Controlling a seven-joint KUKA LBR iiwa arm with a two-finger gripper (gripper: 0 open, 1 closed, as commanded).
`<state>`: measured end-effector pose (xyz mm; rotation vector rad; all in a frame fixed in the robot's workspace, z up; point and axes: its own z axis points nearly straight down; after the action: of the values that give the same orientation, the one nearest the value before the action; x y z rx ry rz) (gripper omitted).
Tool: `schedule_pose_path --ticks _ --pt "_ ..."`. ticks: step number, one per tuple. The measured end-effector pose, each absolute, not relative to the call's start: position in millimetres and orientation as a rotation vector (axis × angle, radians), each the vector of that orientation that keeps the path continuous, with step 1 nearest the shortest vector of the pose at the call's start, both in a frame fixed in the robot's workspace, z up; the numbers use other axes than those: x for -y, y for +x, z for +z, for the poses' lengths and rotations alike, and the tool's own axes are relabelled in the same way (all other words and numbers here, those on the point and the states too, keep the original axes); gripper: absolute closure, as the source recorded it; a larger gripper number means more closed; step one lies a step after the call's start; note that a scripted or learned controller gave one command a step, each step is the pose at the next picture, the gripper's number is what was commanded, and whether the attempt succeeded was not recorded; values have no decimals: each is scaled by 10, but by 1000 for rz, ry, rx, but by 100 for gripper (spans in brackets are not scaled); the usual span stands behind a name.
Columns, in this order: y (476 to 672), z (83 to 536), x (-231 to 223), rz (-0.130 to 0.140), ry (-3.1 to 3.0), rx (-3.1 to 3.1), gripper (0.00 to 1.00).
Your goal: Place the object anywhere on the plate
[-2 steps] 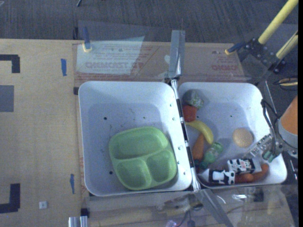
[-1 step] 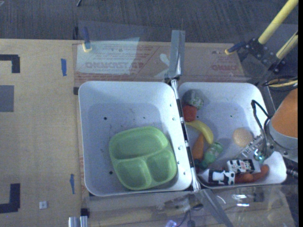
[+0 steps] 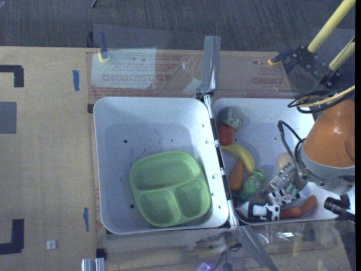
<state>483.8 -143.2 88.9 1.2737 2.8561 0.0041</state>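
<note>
A green plate [image 3: 169, 188] with three compartments lies in the left bin [image 3: 113, 123], toward its front. My gripper [image 3: 284, 188] is low in the right bin [image 3: 259, 129], near its front right, under the orange band of the arm [image 3: 330, 140]. It hangs just above a black-and-white toy cow [image 3: 265, 210] and a red-orange sausage-shaped toy [image 3: 299, 208]. Clutter hides what lies directly beneath it.
More toys lie along the right bin's left side: a yellow banana [image 3: 240, 153], an orange carrot [image 3: 237, 176], a green item [image 3: 254, 180], a red item [image 3: 226, 134] and a grey one [image 3: 231, 117]. A metal divider [image 3: 217, 151] separates the bins. Cables [image 3: 287, 137] loop near the arm.
</note>
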Motion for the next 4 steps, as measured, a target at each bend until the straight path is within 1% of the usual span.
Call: schedule_pose_path --ticks 1,2,3,4 --pt "4834 883 1910 4 976 -2973 100" --pt "4810 1437 1139 2 473 -3099 100" --pt "5171 1975 414 2 -595 -3077 100" --pt "5189 2085 414 4 -588 -3071 100"
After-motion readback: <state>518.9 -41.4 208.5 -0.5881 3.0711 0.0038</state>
